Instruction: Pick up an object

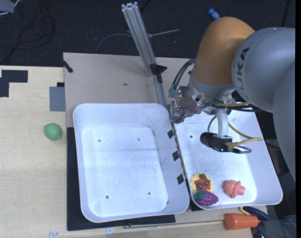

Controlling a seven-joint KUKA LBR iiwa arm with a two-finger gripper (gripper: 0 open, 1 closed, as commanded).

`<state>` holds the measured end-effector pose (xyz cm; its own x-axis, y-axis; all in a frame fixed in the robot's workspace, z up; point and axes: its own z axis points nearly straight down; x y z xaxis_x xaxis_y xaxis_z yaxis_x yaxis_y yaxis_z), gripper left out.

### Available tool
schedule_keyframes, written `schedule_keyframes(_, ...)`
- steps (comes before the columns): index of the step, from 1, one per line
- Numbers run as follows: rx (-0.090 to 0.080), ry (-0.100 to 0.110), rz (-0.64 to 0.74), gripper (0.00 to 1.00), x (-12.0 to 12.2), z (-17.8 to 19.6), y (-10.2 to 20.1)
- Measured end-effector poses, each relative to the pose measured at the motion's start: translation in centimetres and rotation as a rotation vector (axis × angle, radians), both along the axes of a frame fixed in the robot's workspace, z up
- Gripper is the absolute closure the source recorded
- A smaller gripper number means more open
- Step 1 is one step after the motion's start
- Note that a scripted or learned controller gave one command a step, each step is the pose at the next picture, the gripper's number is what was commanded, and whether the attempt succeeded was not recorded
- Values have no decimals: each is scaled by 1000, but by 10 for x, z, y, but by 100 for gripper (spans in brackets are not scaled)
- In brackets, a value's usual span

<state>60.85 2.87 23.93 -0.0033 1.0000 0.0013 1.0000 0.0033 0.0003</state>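
Observation:
In the right bin lie a yellow toy with dark spots, a purple grape-like toy just below it, and a pink toy to their right, all near the bin's front edge. My gripper hangs at the bin's far left corner, close to the divider between the two bins, well away from those toys. The wrist and its cables hide the fingers from above. A black cylindrical part on the arm juts out over the middle of the bin.
The left bin sits beside the right one. A green ball rests on the bench left of the bins. An orange object lies in front of the right bin. A metal rail slants up behind the bins.

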Motion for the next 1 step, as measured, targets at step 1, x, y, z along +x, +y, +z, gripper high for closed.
schedule_keyframes(1, 0, 1, 0, 100, -10, 7, 54)
